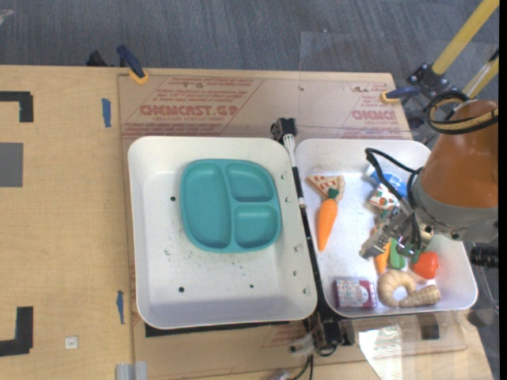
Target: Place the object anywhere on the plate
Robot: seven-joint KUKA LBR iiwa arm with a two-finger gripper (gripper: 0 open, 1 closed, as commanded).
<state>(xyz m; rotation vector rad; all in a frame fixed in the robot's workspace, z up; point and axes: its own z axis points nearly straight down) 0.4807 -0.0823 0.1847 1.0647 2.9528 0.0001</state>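
The teal divided plate (230,205) lay in the left bin (150,291), bare. The claw (388,240) hung low in the right bin (352,153), well right of the plate, among toy food: a carrot (326,222) and pizza slice (325,185) toward the plate, a croissant (404,288), tomato (426,264) and pink packet (353,293) nearer. Whether the claw gripped anything could not be told. Any carry would run leftward across the divider.

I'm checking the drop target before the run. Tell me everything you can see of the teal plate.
The teal plate is a rounded-rectangle tray, matte and plastic-looking, split by raised ridges into three compartments: one long one on its left, two smaller ones on its right. It lies flat, slightly above centre in the left white bin, on the speckled floor. Nothing rests in it.
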